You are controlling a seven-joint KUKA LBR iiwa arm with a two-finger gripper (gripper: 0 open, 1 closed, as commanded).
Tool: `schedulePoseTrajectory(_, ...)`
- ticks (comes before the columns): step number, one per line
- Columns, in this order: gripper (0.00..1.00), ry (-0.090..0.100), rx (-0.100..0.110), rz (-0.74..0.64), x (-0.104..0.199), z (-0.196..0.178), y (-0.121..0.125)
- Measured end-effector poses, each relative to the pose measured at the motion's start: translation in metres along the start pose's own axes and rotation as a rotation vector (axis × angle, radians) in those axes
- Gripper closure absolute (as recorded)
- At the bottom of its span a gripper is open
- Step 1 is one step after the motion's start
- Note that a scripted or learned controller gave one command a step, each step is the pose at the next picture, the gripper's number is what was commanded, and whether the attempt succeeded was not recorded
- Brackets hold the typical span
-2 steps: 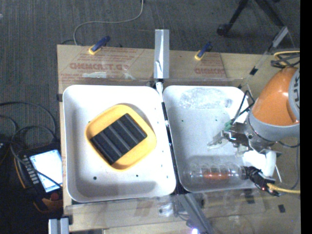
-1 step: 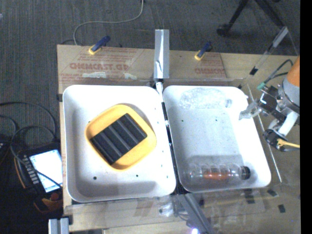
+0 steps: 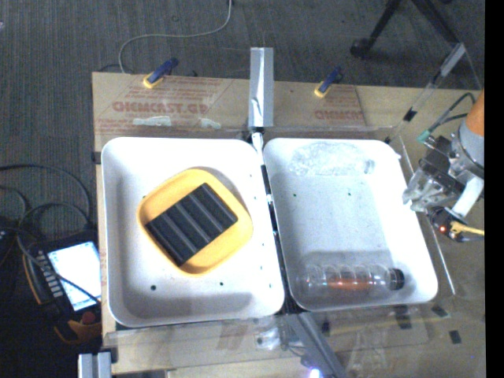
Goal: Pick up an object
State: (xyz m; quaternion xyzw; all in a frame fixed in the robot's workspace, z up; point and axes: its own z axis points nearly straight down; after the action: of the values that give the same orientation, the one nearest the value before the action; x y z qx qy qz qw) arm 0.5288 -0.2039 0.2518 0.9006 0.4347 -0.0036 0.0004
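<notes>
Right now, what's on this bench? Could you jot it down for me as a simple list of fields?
left bin: holds a yellow tray with a black ribbed insert, lying at a slant
right bin: holds a clear plastic bottle on its side near the front wall
gripper: beside the right bin's right rim, holding nothing that can be seen
arm: reaches in from the right
under the bins: brown cardboard sheet

Arm (image 3: 475, 124) cropped; end effector (image 3: 425, 191) blurred
</notes>
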Motion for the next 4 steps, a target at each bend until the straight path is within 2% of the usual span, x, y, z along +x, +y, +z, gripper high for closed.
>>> schedulePoseTrajectory(1,1.00,0.004,0.003,0.239,0.044,0.145,-0.055)
schedulePoseTrajectory(2,1.00,0.015,-0.010,0.203,0.034,0.159,-0.037)
schedulePoseTrajectory(3,1.00,0.025,-0.021,0.418,0.018,0.158,-0.059)
schedulePoseTrajectory(4,1.00,0.004,0.002,0.698,0.078,0.069,-0.120)
